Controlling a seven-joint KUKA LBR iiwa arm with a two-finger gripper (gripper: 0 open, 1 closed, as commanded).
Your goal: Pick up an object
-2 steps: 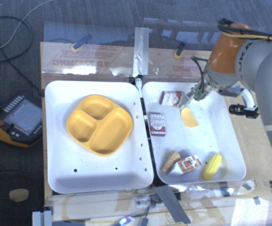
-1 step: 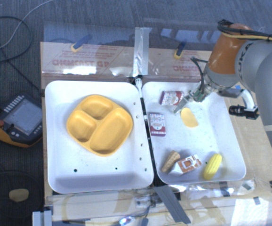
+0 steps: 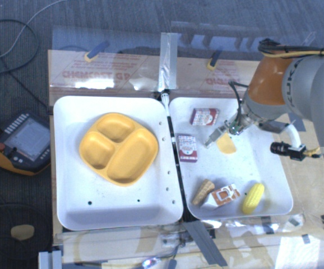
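Note:
My gripper (image 3: 225, 134) hangs open low over the upper middle of the right bin (image 3: 274, 172). A pale yellow piece (image 3: 227, 145) lies just below it, not held. A red and white box (image 3: 203, 116) lies to its upper left, and a red packet (image 3: 186, 148) rests by the bin's left wall. Along the front of the bin are a brown roll-shaped item (image 3: 203, 191), an orange and white carton (image 3: 225, 195) and a yellow corn cob (image 3: 253, 198).
The left bin (image 3: 72, 206) holds a yellow divided plate (image 3: 119, 148). A ridge where the two bins meet (image 3: 173, 150) runs between them. A control pendant (image 3: 19, 144) and cables lie on the floor at the left.

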